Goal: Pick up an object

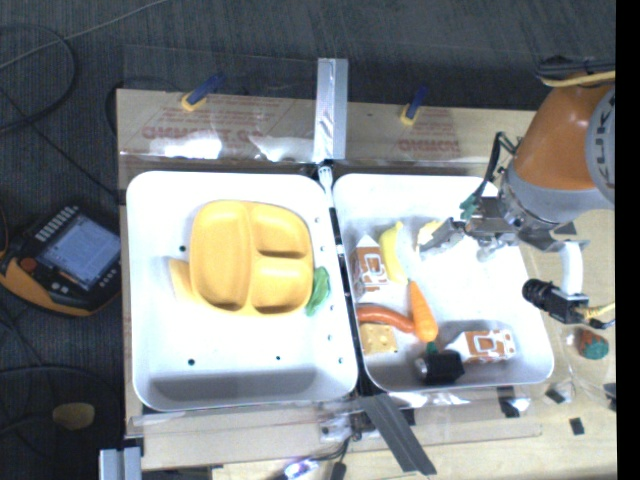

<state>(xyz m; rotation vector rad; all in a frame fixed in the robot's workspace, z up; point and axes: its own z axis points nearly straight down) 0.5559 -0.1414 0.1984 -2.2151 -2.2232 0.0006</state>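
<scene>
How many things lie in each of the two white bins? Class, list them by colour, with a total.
Yellow: 2, the tray and the banana
Green: 1, the leaf
Orange: 1, the carrot
Red: 1, the sausage
White and orange: 2, the cartons
Tan: 1, the cracker
Black: 1, the cylinder
Total: 9

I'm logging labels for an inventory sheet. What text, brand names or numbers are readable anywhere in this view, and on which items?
Nothing can be read.
Red print on the clear sheet behind the bins: too blurred.
Orange-and-white cartons and in the right bin: markings too small.
Handheld screen left of the bench: unreadable.
</scene>
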